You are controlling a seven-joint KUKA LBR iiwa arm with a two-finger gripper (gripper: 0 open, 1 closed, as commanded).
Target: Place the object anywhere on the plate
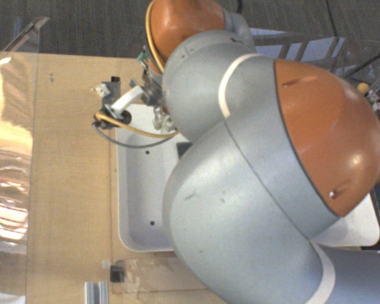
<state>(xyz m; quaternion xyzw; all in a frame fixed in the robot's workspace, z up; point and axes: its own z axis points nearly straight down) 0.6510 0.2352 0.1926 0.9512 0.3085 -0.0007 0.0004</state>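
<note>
My grey and orange arm (259,170) fills the middle and right of the camera view and covers most of both bins. A stretch of the left white bin (136,195) shows bare floor beside the arm. The gripper (157,116) hangs at the bin's far rim, below the wrist hardware (149,87), and the arm's body mostly hides it. A white bracket with yellow and black cables (117,109) sticks out to the left of the wrist, over the bin's corner. Whatever lies under the arm is hidden.
The wooden bench (69,170) stretches left of the bin, with a clear plastic sheet (9,151) along its left side. A small black block (117,272) and a metal piece (96,291) lie near the front edge.
</note>
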